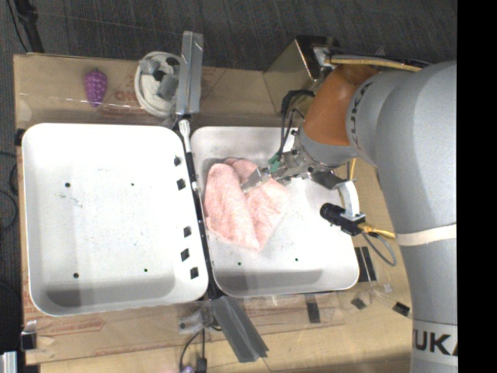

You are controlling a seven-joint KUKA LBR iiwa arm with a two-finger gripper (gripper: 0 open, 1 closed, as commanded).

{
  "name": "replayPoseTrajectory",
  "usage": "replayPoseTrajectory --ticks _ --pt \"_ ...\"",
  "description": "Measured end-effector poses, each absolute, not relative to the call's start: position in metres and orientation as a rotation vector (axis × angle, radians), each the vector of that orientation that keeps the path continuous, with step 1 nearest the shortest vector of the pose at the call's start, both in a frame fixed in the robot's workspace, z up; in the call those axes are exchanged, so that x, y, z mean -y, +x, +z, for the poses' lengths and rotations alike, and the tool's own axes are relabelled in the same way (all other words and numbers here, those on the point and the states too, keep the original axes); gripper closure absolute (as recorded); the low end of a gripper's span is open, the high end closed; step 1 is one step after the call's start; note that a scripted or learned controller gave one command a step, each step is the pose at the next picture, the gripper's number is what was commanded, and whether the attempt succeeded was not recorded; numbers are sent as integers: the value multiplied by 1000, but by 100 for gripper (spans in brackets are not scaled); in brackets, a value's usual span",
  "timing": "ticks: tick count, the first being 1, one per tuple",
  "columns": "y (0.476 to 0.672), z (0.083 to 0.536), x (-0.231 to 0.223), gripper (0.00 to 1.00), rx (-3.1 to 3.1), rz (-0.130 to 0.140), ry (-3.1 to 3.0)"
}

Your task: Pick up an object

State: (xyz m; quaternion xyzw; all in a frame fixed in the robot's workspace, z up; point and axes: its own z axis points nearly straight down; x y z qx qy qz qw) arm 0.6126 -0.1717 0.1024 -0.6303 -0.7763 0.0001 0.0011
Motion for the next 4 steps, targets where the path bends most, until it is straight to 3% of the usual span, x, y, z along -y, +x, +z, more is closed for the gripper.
replayPoseTrajectory --ticks 1,2,3,4 --pt "610 93 147 0 2545 1 -1839" --pt "582 92 134 0 2558 1 -1824" --pt "570 92 106 0 2612 4 -1749" --pt "628 92 118 0 2604 1 -1756"
